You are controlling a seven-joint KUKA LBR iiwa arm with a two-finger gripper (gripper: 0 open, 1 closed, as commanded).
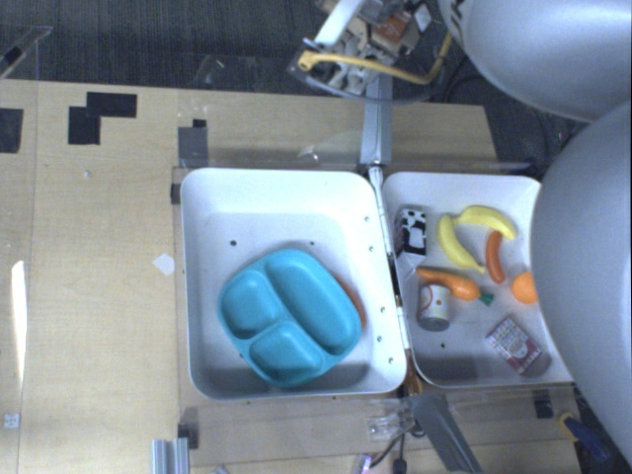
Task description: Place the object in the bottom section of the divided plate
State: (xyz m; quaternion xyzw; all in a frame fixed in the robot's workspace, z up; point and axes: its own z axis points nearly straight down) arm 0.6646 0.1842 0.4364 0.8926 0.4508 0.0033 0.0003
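Observation:
A blue divided plate (288, 314) lies in the left white bin (207, 265), turned at a slant, with its smallest section (286, 352) nearest the front. All three sections are bare. A thin orange edge (353, 302) peeks out from under the plate's right rim. The gripper (360, 30) hangs high above the back of the bench, over the divider between the bins, far from the plate. Candidate objects lie in the right bin (464, 368): a yellow banana (454, 242), a carrot (449, 282) and a small can (433, 307).
The right bin also holds a black-and-white block (412, 230), a second yellow piece (489, 219), an orange sausage shape (494, 255), an orange ball (523, 287) and a flat packet (513, 344). The grey arm (583, 245) covers that bin's right side.

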